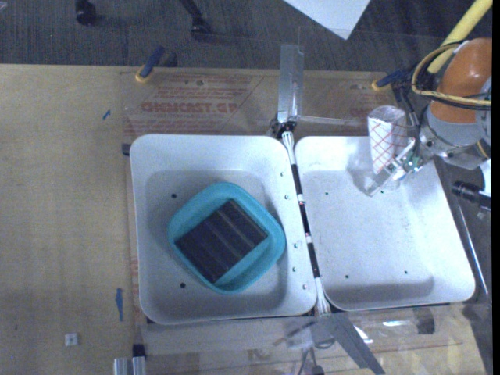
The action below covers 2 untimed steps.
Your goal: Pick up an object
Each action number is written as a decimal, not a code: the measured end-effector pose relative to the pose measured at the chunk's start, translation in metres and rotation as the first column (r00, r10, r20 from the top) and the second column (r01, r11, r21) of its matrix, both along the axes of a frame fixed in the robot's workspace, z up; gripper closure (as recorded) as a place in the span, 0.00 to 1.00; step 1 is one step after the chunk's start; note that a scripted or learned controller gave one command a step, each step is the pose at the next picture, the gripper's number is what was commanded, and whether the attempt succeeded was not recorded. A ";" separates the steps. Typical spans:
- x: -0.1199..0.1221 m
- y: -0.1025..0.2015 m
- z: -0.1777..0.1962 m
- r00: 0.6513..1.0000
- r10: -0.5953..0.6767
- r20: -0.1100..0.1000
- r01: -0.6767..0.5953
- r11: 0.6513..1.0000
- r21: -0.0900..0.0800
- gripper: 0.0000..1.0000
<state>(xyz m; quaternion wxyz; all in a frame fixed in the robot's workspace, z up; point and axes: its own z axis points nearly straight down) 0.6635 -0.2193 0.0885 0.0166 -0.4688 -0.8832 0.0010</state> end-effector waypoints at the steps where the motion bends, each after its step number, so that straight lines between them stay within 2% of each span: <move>1: 0.000 -0.002 0.000 0.991 0.133 0.003 -0.133 0.991 0.000 0.00; 2: -0.004 0.033 -0.001 0.974 0.227 0.019 -0.226 0.974 -0.019 0.00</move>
